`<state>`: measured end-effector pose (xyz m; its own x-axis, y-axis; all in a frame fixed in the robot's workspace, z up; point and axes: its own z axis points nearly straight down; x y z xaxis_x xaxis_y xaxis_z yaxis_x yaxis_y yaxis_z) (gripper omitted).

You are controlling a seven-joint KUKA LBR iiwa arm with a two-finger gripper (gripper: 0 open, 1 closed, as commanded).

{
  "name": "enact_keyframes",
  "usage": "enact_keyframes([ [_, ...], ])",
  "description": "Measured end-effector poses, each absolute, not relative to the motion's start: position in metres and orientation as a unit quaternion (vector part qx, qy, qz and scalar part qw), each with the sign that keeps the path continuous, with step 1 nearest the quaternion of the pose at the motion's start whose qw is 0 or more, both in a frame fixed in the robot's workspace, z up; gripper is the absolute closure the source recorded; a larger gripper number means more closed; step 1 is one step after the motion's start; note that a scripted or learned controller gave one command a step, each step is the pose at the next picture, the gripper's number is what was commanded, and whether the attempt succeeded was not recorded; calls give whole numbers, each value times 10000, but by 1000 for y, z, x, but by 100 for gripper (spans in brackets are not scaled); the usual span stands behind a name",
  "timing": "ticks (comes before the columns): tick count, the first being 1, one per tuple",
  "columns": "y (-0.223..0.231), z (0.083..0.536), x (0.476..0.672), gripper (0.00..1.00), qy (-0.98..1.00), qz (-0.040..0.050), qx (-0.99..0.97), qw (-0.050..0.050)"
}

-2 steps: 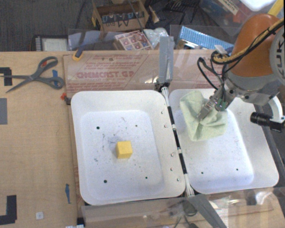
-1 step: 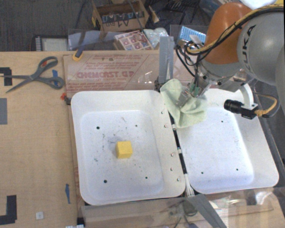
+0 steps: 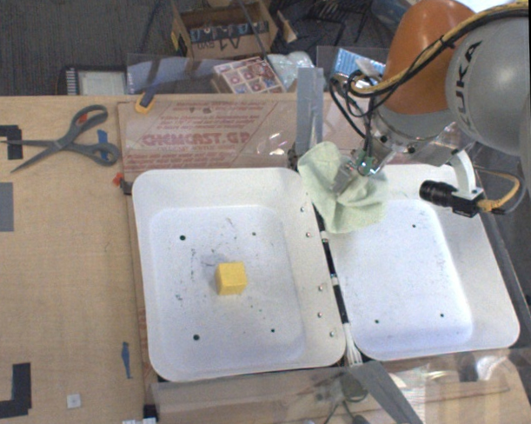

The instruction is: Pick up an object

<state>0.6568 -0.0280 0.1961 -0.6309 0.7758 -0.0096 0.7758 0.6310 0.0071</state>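
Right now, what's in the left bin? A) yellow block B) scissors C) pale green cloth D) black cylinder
A: the yellow block sits alone near the middle of the left bin; the pale green cloth is at the right bin's top-left corner, under the gripper.
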Motion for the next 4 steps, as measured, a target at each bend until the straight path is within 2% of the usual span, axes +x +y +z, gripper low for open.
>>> enact_keyframes([
  [1, -46, 185, 539, 100, 9108, 0, 4129, 3],
  [2, -67, 185, 620, 100, 8850, 3, 4655, 20],
  [3, -89, 185, 578, 100, 8651, -2, 5015, -1],
  [4, -120, 186, 595, 100, 8910, 2, 4540, 27],
])
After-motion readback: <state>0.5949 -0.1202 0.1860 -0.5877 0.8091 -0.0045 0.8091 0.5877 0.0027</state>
